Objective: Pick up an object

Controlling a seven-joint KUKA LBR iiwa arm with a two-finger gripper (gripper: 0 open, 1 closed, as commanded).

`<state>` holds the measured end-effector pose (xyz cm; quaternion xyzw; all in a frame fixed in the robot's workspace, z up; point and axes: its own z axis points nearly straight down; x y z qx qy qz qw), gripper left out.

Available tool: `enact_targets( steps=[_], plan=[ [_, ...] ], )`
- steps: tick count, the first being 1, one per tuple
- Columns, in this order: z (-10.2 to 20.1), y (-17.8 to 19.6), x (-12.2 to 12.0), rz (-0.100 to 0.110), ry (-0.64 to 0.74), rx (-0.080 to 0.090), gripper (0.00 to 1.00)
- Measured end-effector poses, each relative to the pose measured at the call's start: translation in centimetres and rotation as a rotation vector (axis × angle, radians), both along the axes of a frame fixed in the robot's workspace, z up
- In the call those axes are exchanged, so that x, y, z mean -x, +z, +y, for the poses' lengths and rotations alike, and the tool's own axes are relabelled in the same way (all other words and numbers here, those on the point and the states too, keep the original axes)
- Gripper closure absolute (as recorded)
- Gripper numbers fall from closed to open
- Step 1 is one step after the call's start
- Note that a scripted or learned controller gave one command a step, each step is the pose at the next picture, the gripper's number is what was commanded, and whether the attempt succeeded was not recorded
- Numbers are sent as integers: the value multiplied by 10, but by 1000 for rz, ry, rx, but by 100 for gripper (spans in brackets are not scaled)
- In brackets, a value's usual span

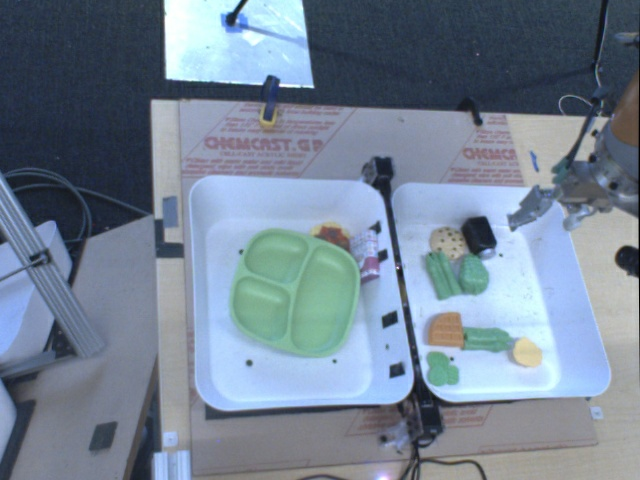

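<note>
- The claw [552,208] hangs at the right edge of the frame, over the upper right corner of the right bin [575,298]; one grey finger [527,211] slants down to the left and a second shows near the bin's right rim, so the fingers stand apart with nothing between them.
- The right bin holds the loose objects. A black block [478,235] lies in its upper middle, touching a speckled cookie [446,241] on its left.
- Just below them, a green ribbed stick [440,274] lies beside a rounder green piece [473,275].
- Lower down, an orange block [446,329] touches a long green piece [487,340], which ends at a yellow lump [527,352].
- A small green piece [441,370] sits near the bin's lower left corner.
- All these objects lie left of and below the claw, apart from it; the black block is the nearest.
- The left bin [215,298] holds a green divided tray [296,291] in its middle.
- A red and yellow item [332,234] peeks out at the tray's upper right edge, and a small white and red packet [370,261] lies just right of the tray.
- Both bins rest on a cardboard sheet [300,143] on the worktop [600,433].
</note>
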<state>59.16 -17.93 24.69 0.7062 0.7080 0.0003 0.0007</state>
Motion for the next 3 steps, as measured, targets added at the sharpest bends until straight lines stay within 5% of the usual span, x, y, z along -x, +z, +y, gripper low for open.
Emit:
enact_targets(
  steps=[1, 2, 3],
  plan=[
    [3, -136, -23, 11, 2, -4, 0],
    [46, -165, 16, 6, 4, -4, 0],
    [43, -152, 13, -3, 1, 0, 100]
  ],
)
